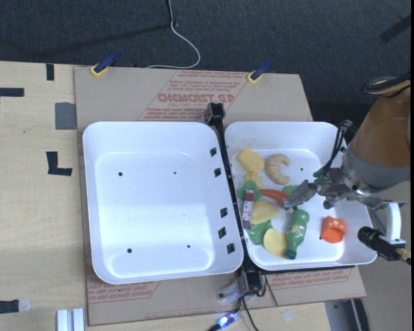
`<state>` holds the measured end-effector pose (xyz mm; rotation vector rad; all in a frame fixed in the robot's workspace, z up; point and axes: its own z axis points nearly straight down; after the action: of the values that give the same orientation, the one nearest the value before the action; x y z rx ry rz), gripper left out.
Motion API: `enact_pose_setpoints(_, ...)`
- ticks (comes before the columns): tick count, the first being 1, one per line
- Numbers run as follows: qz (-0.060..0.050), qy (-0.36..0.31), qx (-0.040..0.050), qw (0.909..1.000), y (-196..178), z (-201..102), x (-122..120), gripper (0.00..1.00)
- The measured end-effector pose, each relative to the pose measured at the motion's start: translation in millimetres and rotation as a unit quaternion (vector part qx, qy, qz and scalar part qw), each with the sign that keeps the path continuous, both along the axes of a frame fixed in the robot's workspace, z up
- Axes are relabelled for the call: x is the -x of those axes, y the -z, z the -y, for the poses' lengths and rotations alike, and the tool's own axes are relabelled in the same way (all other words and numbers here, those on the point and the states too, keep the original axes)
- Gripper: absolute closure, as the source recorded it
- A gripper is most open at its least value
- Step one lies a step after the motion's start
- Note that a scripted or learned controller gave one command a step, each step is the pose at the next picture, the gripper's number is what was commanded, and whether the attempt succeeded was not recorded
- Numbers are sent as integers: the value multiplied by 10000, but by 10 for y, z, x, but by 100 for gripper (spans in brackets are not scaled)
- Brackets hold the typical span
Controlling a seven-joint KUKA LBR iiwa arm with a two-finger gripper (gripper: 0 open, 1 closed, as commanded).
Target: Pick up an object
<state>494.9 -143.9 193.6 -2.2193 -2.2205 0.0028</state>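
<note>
Approach step: the grey two-finger gripper (305, 194) hangs at centre-right over the right-hand white bin (316, 131), just above the green plastic bottle (296, 232). Whether it's open, I can't tell. Next, I'd judge, a descent onto the bottle.
</note>
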Motion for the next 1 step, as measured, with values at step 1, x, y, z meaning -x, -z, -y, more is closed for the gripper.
enact_pose_setpoints(1,19,-14,9,10000,1141,-227,-467,0)
